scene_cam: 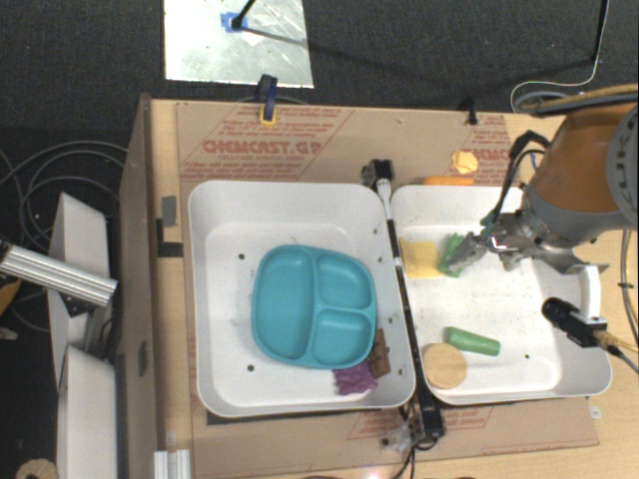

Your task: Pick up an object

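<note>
My end effector (461, 252) sits low over the yellow block (421, 258), angled for a grab; grip state unclear.

1. The arm (589, 168) runs off the right edge, so most of it is cut off.
2. The gripper (461, 252) is small and blurry. I cannot tell if it holds the green thing (455, 247) at its tip.
3. The plate (314, 305) covers part of the purple thing (351, 378) and the brown thing (380, 355).
4. The orange thing (448, 180) sits half behind the bin wall (469, 192).
</note>
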